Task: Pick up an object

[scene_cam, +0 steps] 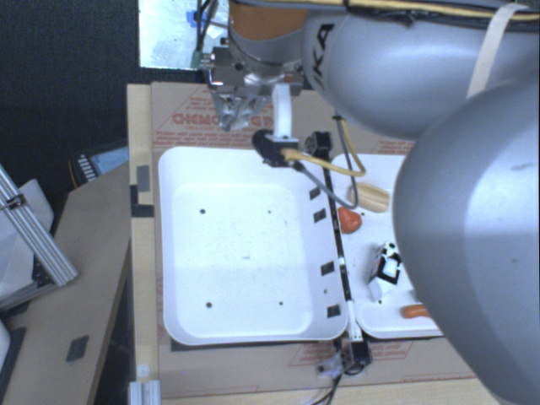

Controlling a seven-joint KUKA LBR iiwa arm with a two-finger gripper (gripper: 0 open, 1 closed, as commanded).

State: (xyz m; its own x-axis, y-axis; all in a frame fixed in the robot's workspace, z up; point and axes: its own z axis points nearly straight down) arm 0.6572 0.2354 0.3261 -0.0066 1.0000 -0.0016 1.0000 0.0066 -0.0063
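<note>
Tool (pixel 234 112) above left bin's (pixel 181 163) far rim; arm (pixel 396 66) over right bin (pixel 384 323).

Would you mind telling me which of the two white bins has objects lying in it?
The right bin, half hidden beneath the arm: it holds orange pieces and a black-and-white item, while the left bin shows just bare floor.

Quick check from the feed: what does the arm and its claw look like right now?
The arm is bulky, smooth grey metal with an orange band above the wrist and dark lettering on its shell. A tan cable runs along it. The claw is small, silvery metal.
</note>
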